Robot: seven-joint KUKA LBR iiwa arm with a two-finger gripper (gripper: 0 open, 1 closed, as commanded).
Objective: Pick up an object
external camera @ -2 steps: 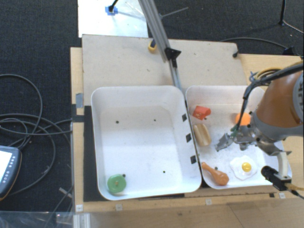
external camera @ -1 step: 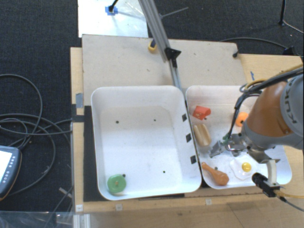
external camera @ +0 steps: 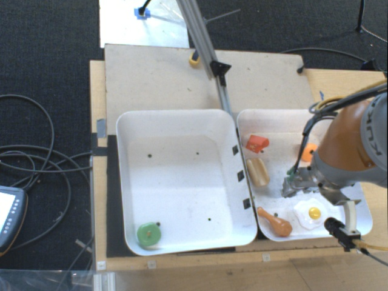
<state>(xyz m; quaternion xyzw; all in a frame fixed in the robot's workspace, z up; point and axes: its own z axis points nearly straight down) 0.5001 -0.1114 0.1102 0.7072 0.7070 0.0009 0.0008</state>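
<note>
The tool (external camera: pixel 291 185) was lowered into the right bin (external camera: pixel 276 121), just beside the fried egg (external camera: pixel 308 214) near the front edge; its state could not be told.

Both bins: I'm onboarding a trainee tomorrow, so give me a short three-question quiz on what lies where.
1. True or false: the green object lies in the left bin.
2. Which lies nearest the fried egg? A) red block B) drumstick C) bread roll
3. Fill in: the gripper is over the ____ bin.

Key: 1 true; 2 B; 3 right.
</note>
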